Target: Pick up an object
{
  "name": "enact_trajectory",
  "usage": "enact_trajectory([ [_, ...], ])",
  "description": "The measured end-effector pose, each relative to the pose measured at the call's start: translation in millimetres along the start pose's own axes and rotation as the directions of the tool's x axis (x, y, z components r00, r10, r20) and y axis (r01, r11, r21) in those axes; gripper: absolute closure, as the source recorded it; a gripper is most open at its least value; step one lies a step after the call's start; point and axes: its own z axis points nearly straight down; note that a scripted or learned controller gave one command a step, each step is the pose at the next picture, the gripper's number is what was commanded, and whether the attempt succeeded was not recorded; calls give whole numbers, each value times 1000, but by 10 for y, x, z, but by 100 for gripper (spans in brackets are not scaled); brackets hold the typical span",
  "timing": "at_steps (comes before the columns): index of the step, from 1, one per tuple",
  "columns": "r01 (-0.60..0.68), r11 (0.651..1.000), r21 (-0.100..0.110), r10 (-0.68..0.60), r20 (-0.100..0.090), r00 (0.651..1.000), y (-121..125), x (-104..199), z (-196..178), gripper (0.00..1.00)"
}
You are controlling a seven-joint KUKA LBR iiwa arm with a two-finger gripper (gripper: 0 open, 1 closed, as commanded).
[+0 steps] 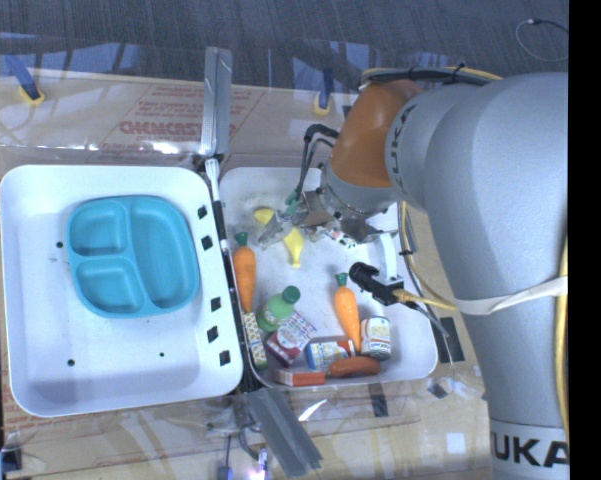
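My gripper [292, 218] hangs low over the back part of the right bin [417, 366], below the arm's orange band [365, 143]. It is right by two yellow pieces: a small one [264, 214] to its left and a longer one [295, 247] just below it. From this angle I cannot tell whether either is gripped. Other pickable items lie nearer the front: a carrot [244, 274] along the left wall, a second carrot [347, 309], a green bottle [277, 308] and a small jar [377, 337].
The left bin [40, 368] holds a blue divided plate [133, 254]. Packets [302, 332], a red box [300, 376] and a third carrot [354, 366] crowd the right bin's front. The arm's grey body [490, 198] covers the right bin's right side.
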Motion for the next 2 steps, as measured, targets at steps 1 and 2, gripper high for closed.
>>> enact_trajectory([
  [1,5,1000,0,-5,0,1000,4,1,-105,100],
  [2,-58,998,-3,58,-1,998,275,999,-1335,100],
])
